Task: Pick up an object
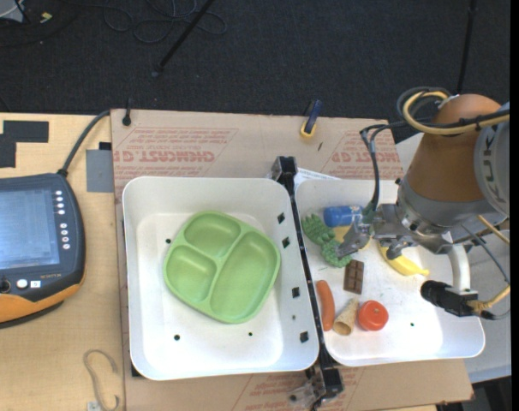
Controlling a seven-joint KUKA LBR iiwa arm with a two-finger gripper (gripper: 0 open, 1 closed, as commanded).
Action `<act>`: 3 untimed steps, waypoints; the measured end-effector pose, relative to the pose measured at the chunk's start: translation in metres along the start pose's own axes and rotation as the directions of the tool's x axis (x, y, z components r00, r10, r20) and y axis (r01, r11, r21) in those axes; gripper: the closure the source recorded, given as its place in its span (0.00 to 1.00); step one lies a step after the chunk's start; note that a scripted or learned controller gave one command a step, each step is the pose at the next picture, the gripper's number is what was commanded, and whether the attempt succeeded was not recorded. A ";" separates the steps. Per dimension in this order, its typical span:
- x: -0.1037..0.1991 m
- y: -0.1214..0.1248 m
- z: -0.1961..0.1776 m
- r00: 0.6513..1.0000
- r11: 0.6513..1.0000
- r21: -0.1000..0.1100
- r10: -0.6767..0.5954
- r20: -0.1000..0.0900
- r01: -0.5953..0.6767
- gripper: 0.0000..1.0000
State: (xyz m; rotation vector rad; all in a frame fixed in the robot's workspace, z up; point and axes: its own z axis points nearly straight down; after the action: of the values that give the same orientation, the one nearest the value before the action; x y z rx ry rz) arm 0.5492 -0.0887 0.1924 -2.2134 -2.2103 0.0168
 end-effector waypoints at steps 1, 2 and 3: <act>0.000 0.003 -0.007 1.000 1.000 -0.013 -0.002 0.001 0.002 0.00; -0.001 0.002 0.037 1.000 1.000 -0.008 -0.002 0.000 0.002 0.00; 0.000 -0.005 0.099 1.000 1.000 -0.008 -0.002 0.000 0.002 0.00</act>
State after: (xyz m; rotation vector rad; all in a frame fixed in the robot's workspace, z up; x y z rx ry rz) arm 0.5428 -0.0888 0.0931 -2.2152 -2.2159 0.0084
